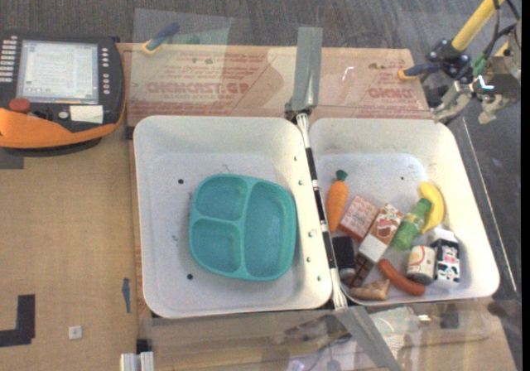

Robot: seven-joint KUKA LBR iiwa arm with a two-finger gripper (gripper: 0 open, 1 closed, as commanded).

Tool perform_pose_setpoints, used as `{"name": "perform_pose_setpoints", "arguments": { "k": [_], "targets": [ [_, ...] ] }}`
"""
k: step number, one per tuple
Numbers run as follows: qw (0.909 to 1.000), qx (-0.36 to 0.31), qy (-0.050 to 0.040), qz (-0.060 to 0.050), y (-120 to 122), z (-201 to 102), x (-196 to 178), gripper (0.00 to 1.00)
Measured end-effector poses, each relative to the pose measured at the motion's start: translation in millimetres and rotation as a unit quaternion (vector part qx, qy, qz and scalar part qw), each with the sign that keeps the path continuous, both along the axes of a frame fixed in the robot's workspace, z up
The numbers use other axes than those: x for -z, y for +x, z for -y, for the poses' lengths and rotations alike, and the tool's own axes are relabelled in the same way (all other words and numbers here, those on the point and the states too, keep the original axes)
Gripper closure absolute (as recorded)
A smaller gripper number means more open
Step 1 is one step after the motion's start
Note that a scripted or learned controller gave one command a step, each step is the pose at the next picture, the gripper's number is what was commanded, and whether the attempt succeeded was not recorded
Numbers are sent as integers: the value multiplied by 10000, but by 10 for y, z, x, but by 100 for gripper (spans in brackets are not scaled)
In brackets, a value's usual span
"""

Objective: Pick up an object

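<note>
The end effector point(464, 84) sits past the far right corner of the right bin point(377, 142), over the table point(66, 220) edge; whether it is spread or closed cannot be told, and nothing is seen in its grasp. The left bin point(161, 154) holds a teal divided plate point(243, 228). In the right bin, small toy foods cluster toward the near side: a carrot point(337, 199) near the dividing wall, a banana point(432, 202) touching a green bottle point(411, 226), and a sausage point(401, 277) at the front.
</note>
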State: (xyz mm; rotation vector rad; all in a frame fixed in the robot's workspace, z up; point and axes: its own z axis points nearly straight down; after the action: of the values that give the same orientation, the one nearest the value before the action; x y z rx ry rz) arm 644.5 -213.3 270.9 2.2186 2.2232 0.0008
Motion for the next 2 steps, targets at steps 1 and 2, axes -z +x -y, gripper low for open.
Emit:
{"name": "perform_pose_setpoints", "arguments": {
  "k": [1,2],
  "targets": [
    [9999,-136,0,-7,105,-57,976,0],
    [9966,-827,-13,19,169,-290,564,0]
  ]
}}
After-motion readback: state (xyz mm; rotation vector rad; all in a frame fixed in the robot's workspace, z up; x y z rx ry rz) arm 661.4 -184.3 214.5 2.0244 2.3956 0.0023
